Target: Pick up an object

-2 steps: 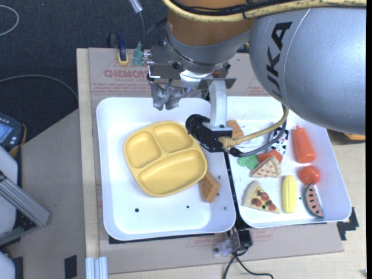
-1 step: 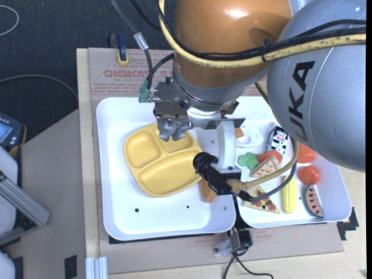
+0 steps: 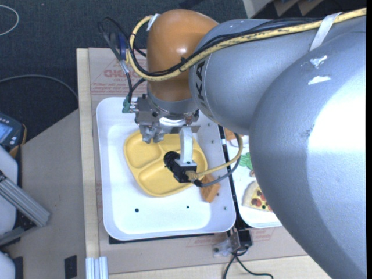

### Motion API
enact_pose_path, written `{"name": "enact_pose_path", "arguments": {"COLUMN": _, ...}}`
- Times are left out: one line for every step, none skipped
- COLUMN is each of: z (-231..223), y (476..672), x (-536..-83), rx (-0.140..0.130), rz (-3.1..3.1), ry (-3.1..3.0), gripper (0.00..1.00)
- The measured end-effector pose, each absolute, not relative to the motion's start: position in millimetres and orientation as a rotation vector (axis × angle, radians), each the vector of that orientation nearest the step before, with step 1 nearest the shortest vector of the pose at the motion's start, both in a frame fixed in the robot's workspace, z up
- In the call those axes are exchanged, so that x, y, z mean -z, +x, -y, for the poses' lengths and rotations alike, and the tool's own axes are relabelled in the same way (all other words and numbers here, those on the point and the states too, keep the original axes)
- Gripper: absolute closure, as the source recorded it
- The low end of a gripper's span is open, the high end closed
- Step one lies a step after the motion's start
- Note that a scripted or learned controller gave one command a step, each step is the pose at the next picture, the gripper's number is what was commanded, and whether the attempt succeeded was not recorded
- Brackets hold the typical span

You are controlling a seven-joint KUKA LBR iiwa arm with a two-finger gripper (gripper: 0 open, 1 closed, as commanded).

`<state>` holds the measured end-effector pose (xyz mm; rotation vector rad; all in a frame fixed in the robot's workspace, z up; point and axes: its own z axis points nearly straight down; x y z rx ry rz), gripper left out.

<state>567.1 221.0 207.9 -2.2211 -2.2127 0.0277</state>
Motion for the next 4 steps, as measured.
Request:
{"name": "enact_pose_path", "arguments": {"z": -225.3, "y": 474.3, "x": -228.3, "rx": -0.015, "rz": 2.221, "ry": -2.212, "gripper": 1.0}}
{"name": "enact_pose_path", "arguments": {"z": -143.7, "y": 559.3, "x": -249.1, "rx": 0.002, "rz": 2.216, "ry": -2.235, "gripper": 1.0}}
{"name": "enact_pose_path", "arguments": {"z": -46.5, "y": 550.3, "x": -181.5, "rx": -0.018, "rz": 2.206, "ry": -2.228, "gripper": 1.0}}
{"name": "enact_pose_path", "arguments": {"z": -86.4, "y": 522.8, "x": -212.4, "rx": -0.005, "rz": 2.222, "ry": -2.213, "gripper": 1.0}}
